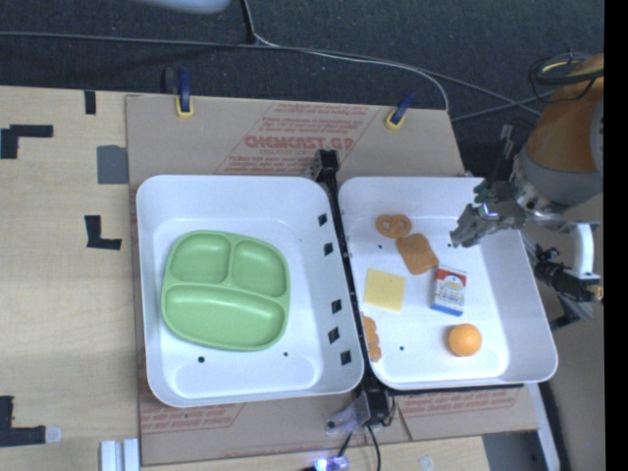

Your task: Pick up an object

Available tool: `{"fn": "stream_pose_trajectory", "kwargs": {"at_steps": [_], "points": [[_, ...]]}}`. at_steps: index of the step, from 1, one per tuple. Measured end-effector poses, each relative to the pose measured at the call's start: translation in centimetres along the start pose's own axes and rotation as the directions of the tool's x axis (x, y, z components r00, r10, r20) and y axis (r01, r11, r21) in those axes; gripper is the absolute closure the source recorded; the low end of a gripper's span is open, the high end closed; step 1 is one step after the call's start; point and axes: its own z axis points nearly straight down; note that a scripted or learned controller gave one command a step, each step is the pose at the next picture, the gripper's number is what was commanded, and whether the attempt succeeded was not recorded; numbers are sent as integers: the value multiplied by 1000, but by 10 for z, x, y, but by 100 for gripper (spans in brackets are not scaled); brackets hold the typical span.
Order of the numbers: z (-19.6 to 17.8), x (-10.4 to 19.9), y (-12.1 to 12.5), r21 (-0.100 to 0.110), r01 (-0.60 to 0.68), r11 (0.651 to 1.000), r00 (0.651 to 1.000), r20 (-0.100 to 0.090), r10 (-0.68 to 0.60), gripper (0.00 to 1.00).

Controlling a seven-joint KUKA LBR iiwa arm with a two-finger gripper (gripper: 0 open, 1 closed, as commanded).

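Observation:
The right bin (510,263) holds a brown pretzel (392,226), a tan bread-like piece (418,254), a yellow cheese slice (385,289), a small red, white and blue carton (449,291) and an orange ball (464,340). A further orange-brown piece (370,337) lies against the bin's left wall. My gripper (475,226) hangs over the bin's upper right part, to the right of the pretzel and above the carton. Nothing shows between its fingers.
The left bin (157,204) carries a green divided plate (227,289). A black divider (339,263) with clips runs between the bins. Cardboard lies under both bins, and cables cross the dark floor behind.

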Motion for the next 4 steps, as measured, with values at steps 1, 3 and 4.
{"fn": "stream_pose_trajectory", "kwargs": {"at_steps": [1, 3, 4], "points": [[-45, 7, 0, -2, 1, 1000, 1000, 0, -1, 100], [-84, 56, 13, 2, 3, 1000, 1000, 0, -3, 100], [-79, 100, 19, 3, 3, 1000, 1000, 0, -3, 100]]}}
